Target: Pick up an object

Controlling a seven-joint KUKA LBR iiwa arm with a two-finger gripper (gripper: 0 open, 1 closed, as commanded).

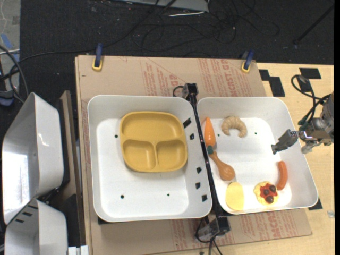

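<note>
**Approach stage: nothing picked yet**

You are early in the pick, as I judge it. The gripper (289, 141) sits at the right edge of the right bin (297, 122), over its rim, touching none of the objects. Whether it is wide or narrow I cannot tell: one dark finger-like part juts toward the bin, the rest is blurred. Nothing shows held in it.

Candidates all lie in the right bin:
- sausage (282, 175), near the right wall, closest to the gripper
- tart with berries (266, 192), just beside the sausage, toward the near edge
- yellow oval piece (235, 196), near edge
- drumstick (222, 165) and carrot (210, 132), along the left wall
- croissant (234, 125), toward the far edge

The left bin (101, 158) carries a yellow divided plate (154, 141).

Next move, likely: travel inward over one object, centre above it, then descend. The sausage is nearest, but its closeness to the wall and the tart may crowd the grasp.
</note>
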